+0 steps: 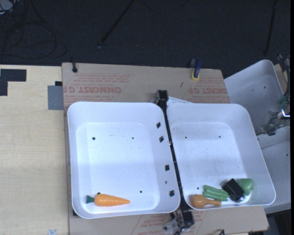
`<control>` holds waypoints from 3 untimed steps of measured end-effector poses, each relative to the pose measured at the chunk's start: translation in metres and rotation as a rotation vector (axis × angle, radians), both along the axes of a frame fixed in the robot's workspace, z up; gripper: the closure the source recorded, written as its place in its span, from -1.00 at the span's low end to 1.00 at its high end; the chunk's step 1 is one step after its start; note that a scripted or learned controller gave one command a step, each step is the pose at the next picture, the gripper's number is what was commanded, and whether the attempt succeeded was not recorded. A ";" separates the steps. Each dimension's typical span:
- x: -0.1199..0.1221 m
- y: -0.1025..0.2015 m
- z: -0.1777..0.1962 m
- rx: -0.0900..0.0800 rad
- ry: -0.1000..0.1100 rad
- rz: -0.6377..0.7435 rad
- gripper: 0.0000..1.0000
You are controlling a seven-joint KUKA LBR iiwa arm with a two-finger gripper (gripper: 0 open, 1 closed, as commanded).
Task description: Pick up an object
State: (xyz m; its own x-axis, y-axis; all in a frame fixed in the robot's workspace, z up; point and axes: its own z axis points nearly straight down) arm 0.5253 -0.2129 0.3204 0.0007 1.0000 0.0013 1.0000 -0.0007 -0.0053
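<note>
On my counter (29, 146) sit two white bins side by side. The left bin (115, 112) holds an orange toy carrot (110, 200) lying along its near wall. In the right bin's (210, 114) near corner huddle a tan pear-shaped toy (204, 201), a green pea pod (215, 193), a black block (233, 189) and a green rounded piece (246, 184), touching one another.

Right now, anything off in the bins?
Nothing spilled or damaged. The carrot lies alone in the left bin; the green pieces, black block and tan piece crowd the right bin's near corner.
</note>
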 end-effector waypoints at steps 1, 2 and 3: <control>-0.042 0.000 0.000 0.000 -0.001 0.000 1.00; -0.050 0.000 -0.038 0.000 -0.001 0.000 1.00; -0.049 0.025 -0.029 0.000 -0.003 0.003 1.00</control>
State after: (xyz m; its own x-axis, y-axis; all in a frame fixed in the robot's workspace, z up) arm 0.4761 -0.1881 0.2912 -0.0027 1.0000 0.0014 1.0000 0.0028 -0.0018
